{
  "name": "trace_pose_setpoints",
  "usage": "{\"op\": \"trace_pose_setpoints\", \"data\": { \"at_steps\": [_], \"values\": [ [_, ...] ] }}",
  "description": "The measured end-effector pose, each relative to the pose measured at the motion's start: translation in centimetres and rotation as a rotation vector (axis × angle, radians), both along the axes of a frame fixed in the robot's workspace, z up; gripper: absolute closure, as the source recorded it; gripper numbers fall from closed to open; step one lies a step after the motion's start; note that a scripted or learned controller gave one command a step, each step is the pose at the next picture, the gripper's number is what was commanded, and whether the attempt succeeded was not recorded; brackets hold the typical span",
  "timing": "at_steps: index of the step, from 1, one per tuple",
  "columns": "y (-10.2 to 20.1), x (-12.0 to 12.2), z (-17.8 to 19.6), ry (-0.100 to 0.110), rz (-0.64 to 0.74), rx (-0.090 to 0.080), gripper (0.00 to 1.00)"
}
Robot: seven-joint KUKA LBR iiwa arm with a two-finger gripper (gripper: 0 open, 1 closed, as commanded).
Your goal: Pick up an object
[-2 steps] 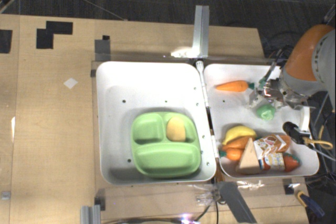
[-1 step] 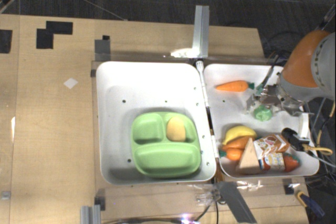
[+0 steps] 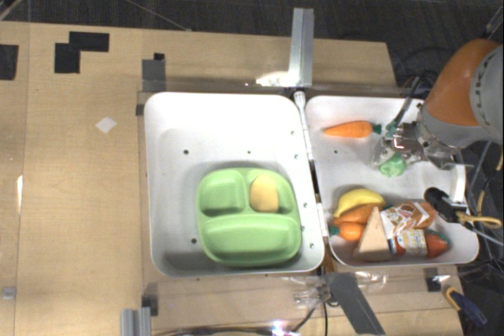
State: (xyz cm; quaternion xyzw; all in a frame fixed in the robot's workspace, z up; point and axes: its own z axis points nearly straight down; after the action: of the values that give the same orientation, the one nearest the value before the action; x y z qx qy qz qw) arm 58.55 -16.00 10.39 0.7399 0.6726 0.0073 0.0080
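A light wooden bench (image 3: pixel 71 193) carried two shallow white bins side by side, their inner walls touching along the middle. The left bin (image 3: pixel 169 161) sat near the centre of the bench top, and the right bin (image 3: pixel 346 108) lay at its 3 o'clock, close to the bench's right edge. Black rectangular marks (image 3: pixel 80 48) showed on the wood toward 10 o'clock from the left bin. An upright metal post (image 3: pixel 302 47) stood at 12 o'clock, where the bins met.
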Motion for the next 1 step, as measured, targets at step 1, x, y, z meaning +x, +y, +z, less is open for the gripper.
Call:
{"op": "trace_pose_setpoints", "data": {
  "at_steps": [1],
  "values": [
    [2.45,-2.05,2.94,0.018,-0.225,0.004,1.0]
  ]
}}
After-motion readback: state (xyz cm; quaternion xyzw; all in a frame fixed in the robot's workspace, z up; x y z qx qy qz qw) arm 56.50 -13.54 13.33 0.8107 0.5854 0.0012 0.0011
